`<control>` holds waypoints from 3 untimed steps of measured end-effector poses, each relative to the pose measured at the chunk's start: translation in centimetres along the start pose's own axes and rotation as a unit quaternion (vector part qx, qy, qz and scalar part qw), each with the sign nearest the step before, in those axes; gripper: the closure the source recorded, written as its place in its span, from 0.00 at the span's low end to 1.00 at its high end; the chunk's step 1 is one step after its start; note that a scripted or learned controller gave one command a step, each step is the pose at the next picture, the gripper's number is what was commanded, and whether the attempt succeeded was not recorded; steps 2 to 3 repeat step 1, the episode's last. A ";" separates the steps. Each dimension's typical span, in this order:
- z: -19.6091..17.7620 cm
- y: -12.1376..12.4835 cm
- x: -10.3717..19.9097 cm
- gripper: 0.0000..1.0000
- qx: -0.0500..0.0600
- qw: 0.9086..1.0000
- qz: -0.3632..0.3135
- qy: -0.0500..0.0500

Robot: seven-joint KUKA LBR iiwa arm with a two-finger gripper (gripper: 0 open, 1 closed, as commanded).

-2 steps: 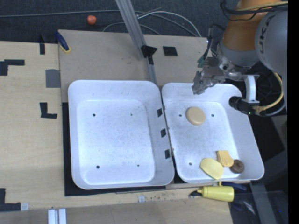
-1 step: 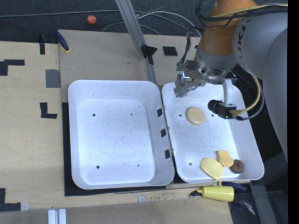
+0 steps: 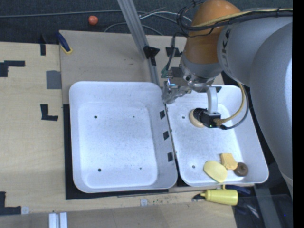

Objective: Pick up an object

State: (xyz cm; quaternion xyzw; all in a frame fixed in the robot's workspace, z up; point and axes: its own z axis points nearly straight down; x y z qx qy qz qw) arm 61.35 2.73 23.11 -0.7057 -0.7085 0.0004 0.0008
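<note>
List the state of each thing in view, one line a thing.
tool: hanging over the right bin's far left corner, apart from every object
right bin: holds four things
yellow oval: lying flat near the bin's front edge
tan block: lying right beside the oval
brown disc: lying flat by the block
cream disc: lying in the bin, partly hidden
yellow tube: on its side, outside the bins

High fixed camera, slanting down — both bins [image 3: 118, 91]
</note>
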 end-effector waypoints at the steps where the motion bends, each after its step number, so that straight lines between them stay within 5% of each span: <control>1: 0.6 -0.3 4.8 1.00 0.000 1.000 0.000 0.000; 3: 0.6 -0.3 4.8 1.00 0.000 1.000 0.000 0.000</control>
